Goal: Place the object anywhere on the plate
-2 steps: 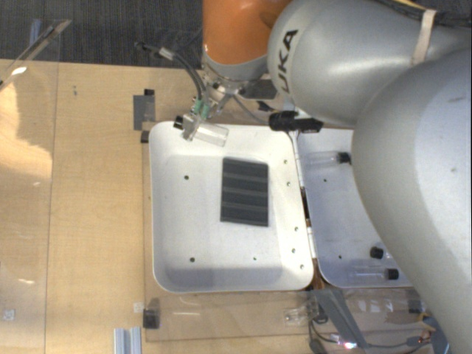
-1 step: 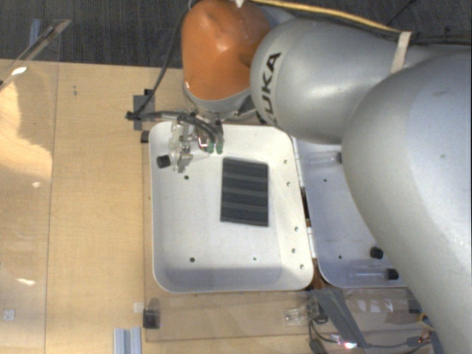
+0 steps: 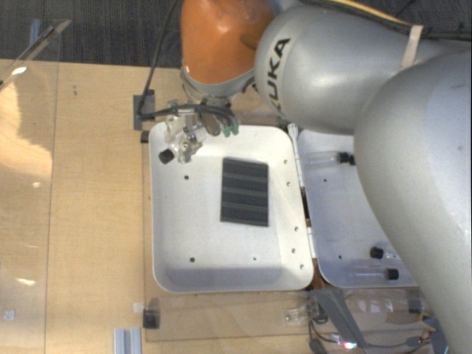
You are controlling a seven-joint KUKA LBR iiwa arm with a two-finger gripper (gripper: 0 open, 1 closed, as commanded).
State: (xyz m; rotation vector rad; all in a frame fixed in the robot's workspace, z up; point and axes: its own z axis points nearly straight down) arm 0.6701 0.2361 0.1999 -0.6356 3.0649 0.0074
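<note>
Two shallow white bins side by side on a pale wooden table [image 3: 88, 198]. In the left bin [image 3: 221, 275], about at its middle, a dark grey ribbed plate [image 3: 245, 191], rectangular, lying flat, long sides running far to near, nothing resting on it. Over the far left corner of that bin, well apart from the plate, the pincer [image 3: 189, 137], hanging below the arm's orange band [image 3: 217, 28]. Cannot tell whether open or closed, nor whether holding anything. In the right bin [image 3: 332, 220], toward its near edge, two small black bits [image 3: 376, 253], too small to name.
</note>
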